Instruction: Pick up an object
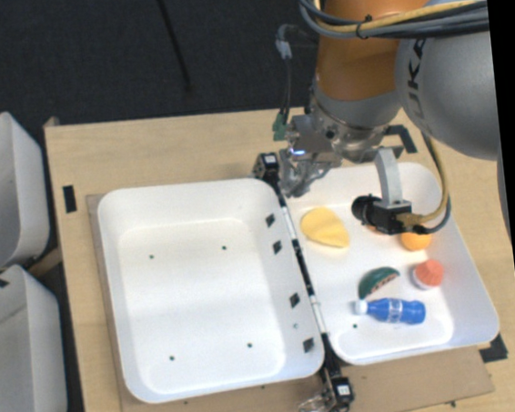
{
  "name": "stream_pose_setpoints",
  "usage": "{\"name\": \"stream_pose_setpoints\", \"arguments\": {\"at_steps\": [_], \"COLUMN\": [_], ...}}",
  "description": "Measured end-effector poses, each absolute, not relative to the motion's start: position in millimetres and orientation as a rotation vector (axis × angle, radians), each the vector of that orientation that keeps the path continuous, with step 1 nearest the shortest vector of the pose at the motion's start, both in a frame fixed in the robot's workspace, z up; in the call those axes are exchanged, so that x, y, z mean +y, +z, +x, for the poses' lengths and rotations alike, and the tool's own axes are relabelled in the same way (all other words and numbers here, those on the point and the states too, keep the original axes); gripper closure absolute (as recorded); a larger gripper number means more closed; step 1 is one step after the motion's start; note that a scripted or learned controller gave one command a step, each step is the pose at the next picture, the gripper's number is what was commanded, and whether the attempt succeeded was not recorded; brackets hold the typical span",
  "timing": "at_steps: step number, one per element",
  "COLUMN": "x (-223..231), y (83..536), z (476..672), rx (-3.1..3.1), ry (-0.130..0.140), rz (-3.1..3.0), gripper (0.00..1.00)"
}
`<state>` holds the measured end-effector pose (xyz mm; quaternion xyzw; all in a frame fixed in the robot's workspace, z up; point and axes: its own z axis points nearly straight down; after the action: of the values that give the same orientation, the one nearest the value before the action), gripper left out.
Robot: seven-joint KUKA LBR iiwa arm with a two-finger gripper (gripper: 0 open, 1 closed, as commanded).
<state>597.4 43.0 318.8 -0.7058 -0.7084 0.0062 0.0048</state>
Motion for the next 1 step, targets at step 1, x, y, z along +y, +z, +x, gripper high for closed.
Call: {"name": "stream_pose_setpoints", "arguments": {"at_steps": [1], "x": [-13.2], "y": [479.3], "z": [619.6], "rx": [-2.228], "ry": [-0.013], "rz": [-2.236], "gripper": [1.0]}}
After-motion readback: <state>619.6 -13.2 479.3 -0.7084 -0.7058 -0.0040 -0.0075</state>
